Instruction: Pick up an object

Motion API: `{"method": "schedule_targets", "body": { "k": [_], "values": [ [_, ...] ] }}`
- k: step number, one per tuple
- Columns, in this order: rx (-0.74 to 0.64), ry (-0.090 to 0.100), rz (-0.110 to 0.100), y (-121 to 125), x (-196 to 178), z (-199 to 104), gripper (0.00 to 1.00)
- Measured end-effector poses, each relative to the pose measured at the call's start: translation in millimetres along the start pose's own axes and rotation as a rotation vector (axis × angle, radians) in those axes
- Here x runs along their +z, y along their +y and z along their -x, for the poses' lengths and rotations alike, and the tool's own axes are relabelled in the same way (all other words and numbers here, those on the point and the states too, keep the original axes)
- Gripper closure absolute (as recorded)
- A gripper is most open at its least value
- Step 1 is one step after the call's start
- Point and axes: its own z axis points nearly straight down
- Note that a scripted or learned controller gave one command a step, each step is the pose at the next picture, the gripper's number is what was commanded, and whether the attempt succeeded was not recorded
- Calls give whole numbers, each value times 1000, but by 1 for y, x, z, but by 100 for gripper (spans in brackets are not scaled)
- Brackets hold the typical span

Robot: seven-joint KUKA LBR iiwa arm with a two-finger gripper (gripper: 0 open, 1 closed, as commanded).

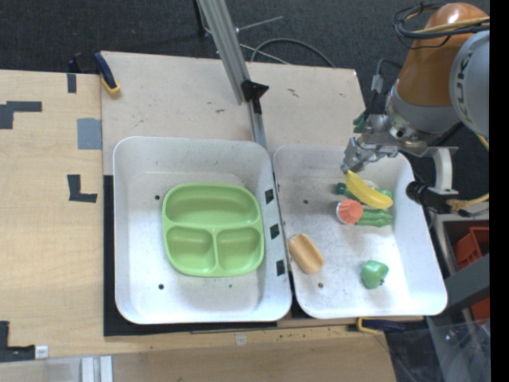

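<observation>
- Fingers (352, 162): whether spread or pressed together, I cannot tell.
- Right bin (413, 281) lies beneath the fingers.
- Banana (367, 192) sits just below the fingers: likely light, stiff, smooth plastic; gripping across its middle looks best.
- Green toy (373, 274) lies farther off.

Pale wooden bench (48, 237), dark carpet floor (95, 10), grey tape patches (89, 134).

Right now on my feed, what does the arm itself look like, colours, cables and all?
The arm is grey with a rounded orange band above the wrist. Black cables loop over that band. The small gripper is metallic grey, with a teal-green fitting behind it.
</observation>
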Motion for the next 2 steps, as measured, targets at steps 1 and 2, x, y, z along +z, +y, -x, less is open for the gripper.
{"method": "schedule_targets", "body": {
  "k": [1, 2],
  "values": [
    [0, 0, 1, 1, -53, 0, 100],
    [-4, 1, -5, 15, -40, -47, 100]
  ]
}}
